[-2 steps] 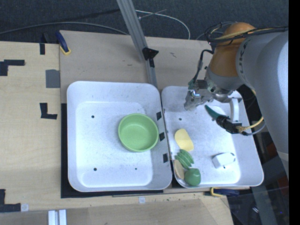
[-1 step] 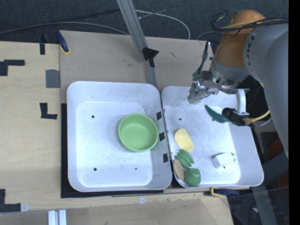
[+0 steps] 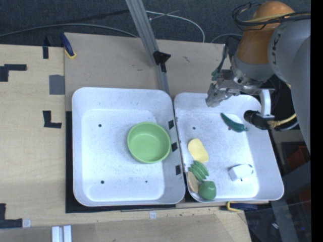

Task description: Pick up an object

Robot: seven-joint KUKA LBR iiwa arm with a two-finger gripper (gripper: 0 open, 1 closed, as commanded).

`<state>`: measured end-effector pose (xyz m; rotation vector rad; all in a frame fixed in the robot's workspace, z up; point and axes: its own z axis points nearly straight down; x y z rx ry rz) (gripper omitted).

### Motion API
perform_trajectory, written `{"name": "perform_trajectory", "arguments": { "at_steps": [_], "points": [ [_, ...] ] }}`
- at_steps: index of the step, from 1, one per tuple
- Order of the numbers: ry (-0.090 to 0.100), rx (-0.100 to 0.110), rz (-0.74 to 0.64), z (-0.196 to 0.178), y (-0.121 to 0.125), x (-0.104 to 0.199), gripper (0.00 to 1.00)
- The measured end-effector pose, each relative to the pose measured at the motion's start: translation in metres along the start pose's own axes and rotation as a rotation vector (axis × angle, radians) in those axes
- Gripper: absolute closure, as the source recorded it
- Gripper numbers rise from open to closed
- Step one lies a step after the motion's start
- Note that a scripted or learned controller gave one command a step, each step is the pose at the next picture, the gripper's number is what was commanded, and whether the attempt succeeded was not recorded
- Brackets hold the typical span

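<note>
Gripper [image 3: 214,99] hangs over the far edge of the right bin [image 3: 262,185], its state impossible to tell. That bin holds a teal piece [image 3: 234,121], a yellow object [image 3: 198,149], a green toy [image 3: 203,181] and a white object [image 3: 240,172]. A green bowl [image 3: 148,142] sits in the left bin [image 3: 91,135].

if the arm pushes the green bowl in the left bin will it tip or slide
The green bowl sits upright, wide and low, so it probably slides rather than tips. It looks like thin plastic, likely light. The bin's smooth white floor may let it skid toward a wall.
</note>
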<state>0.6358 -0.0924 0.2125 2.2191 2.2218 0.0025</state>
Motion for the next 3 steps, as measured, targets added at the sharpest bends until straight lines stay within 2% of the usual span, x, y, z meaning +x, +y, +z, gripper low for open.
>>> {"name": "perform_trajectory", "arguments": {
  "at_steps": [1, 2, 3],
  "points": [
    [0.002, 0.004, -0.006, -0.001, -0.003, 0.06, 1.0],
    [0.002, 0.002, -0.006, -0.015, 0.008, 0.115, 1.0],
    [0.001, 0.004, -0.006, -0.008, 0.007, 0.173, 1.0]
  ]
}}
